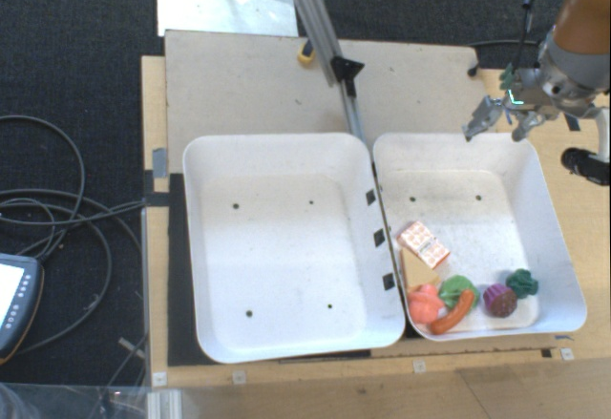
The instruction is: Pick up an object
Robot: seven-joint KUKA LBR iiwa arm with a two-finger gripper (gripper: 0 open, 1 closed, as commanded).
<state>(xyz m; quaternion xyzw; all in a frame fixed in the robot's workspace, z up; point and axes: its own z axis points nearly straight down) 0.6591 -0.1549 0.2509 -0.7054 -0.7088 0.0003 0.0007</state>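
Saw end effector (503, 119) up at right bin's (544, 188) far right corner, above rim, fingers spread wide, nothing between them. Arm (579, 26) came in from right. Objects sat clustered at near end of right bin, well apart from end effector: pink box (423, 243), orange piece (423, 297), carrot (452, 312) touching green leafy bit (457, 286), purple ball (499, 300), dark green piece (521, 282) just beside it. Left bin (205, 217) on tabletop (248, 73) beside right bin.
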